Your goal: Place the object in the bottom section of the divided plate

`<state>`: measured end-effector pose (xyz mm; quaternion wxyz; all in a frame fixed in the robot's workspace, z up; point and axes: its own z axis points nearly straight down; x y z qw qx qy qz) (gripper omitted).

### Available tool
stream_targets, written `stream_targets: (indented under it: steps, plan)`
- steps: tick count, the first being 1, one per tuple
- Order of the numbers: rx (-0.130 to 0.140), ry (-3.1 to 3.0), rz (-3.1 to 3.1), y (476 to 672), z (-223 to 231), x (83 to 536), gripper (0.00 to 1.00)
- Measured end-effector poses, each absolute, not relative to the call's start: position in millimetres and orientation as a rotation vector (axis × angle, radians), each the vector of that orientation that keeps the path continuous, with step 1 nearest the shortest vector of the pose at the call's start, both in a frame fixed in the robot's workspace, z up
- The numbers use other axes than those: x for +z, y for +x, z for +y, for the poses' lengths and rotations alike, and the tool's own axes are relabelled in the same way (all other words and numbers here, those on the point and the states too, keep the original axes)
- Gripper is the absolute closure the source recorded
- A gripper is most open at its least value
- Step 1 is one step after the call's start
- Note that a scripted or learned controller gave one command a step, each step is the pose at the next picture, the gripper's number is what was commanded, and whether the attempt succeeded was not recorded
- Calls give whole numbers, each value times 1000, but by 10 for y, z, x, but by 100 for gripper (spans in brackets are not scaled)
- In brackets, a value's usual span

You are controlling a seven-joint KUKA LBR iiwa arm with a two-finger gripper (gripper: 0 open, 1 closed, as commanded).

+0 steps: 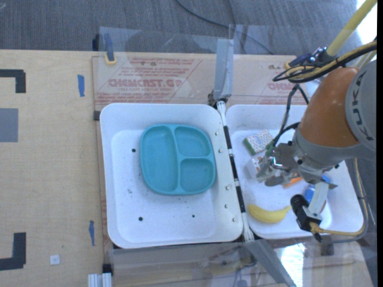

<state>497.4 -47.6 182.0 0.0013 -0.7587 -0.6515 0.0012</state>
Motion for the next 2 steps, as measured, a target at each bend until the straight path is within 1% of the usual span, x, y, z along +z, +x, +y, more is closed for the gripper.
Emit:
stream_targets:
  steps: [1, 2]
  plan:
    - [6, -2363, -2066, 5408, 522, 1819, 100]
    - [6, -2363, -2066, 5408, 523, 1821, 0]
